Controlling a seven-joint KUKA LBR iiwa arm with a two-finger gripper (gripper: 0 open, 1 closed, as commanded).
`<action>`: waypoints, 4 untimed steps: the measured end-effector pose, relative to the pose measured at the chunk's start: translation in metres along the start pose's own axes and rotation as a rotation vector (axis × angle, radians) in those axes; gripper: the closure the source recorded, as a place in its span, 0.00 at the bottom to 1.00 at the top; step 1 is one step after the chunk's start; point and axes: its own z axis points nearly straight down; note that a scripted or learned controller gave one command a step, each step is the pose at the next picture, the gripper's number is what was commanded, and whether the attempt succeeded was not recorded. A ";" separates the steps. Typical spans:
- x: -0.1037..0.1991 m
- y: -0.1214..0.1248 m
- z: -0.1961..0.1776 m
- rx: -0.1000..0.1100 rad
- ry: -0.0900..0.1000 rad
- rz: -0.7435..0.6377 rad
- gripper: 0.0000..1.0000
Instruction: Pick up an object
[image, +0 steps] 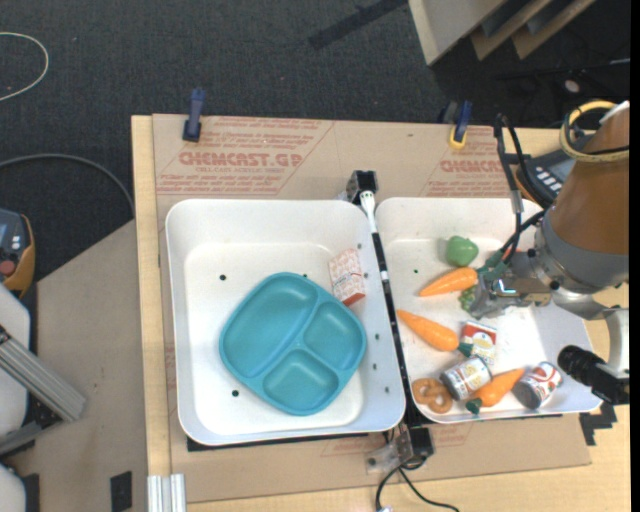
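- The gripper (497, 288) is low in the right bin (400, 222), among the toy food, its metal fingers pointing toward the left of the view. Whether they are spread or closed cannot be told from this angle; nothing can be seen held between them.
- Just beside the gripper's tip lies a carrot (448, 283), with its leafy end (492, 263) at or under the gripper. I cannot tell if they touch.
- A green pepper (461, 248) sits just above that carrot, near the gripper and apart from it.
- Below the gripper are a small carton (479, 341) and a second carrot (429, 329), lying on the bin floor.
- Farther toward the front edge of the bin: a can (466, 378), a pretzel (432, 394), a third carrot (497, 386) and a second can (539, 384), clustered close together.
- The arm (592, 215) comes in from the right and covers the far corner of the right bin.
- The left bin (190, 300) holds a blue divided plate (292, 343) and a small box (347, 276) near the shared wall.
- Progress, as I judge it: the reach into the bin looks done and the gripper is at grasping height, with the first carrot the likeliest target. No object is lifted; everything appears to rest on the bin floor. Securing a grip and raising the object are left.
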 end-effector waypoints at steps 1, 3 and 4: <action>0.021 0.001 -0.015 -0.006 -0.004 0.002 1.00; -0.048 -0.003 0.082 0.008 -0.008 0.019 1.00; 0.057 0.003 -0.022 -0.014 -0.001 -0.007 1.00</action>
